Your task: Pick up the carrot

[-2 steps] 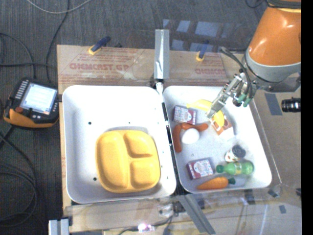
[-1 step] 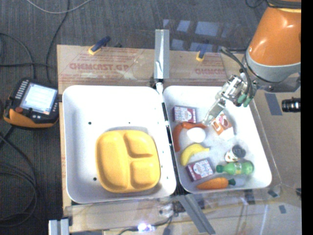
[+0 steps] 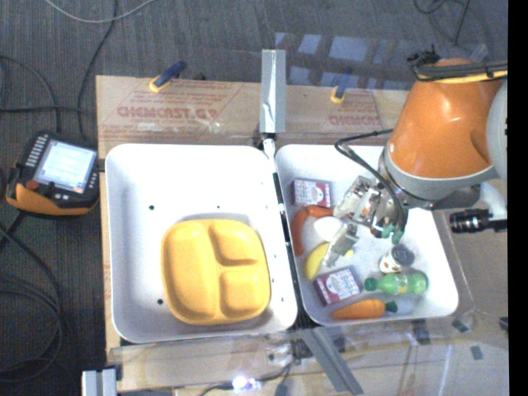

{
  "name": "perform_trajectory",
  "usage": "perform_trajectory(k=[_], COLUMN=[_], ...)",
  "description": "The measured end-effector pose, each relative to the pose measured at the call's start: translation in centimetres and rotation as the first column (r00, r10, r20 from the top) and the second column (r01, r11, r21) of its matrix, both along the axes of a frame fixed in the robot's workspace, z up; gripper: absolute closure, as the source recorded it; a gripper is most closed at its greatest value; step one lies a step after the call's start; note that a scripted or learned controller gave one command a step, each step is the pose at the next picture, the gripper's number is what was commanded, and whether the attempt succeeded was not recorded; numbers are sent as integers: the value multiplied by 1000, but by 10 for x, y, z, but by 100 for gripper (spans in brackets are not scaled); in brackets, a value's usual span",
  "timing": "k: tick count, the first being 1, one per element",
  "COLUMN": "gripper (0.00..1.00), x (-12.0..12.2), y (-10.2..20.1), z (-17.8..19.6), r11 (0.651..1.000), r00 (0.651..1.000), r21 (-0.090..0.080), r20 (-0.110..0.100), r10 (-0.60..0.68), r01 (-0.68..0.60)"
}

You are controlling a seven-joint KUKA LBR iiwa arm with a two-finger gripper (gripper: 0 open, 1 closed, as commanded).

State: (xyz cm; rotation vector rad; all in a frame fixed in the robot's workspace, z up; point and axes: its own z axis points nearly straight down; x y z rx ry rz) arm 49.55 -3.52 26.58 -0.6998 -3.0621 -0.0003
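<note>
At nine o'clock of the bench a handheld orange-and-black control pendant with a lit screen (image 3: 55, 174) lies on the grey carpet floor (image 3: 206, 15). Next, the left shallow white bin (image 3: 132, 188) holds a yellow plastic divided tray (image 3: 216, 271), with bare white floor around it. In the right shallow white bin (image 3: 441, 291) my gripper (image 3: 351, 228) hangs over a yellow banana (image 3: 316, 260), a red item (image 3: 307, 215) and a maroon carton (image 3: 311, 192); I cannot tell how my fingers stand. The orange carrot with a green top (image 3: 360, 308) lies at six o'clock of my gripper, apart from it, along the bin's near wall, just below a second maroon carton (image 3: 338, 285) and a green bottle (image 3: 398, 284).
</note>
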Motion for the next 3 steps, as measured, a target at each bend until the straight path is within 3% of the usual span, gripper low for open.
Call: perform_trajectory(k=[1,2,3], gripper=[0,0,0], x=[-11,74,11], y=[-20,-26,32], z=[-82,-82,-82], r11=[965,921,745], r00=[965,921,745], r21=[0,-1,2], r20=[-1,2,1], r10=[261,389,667], r01=[-261,-389,-667])
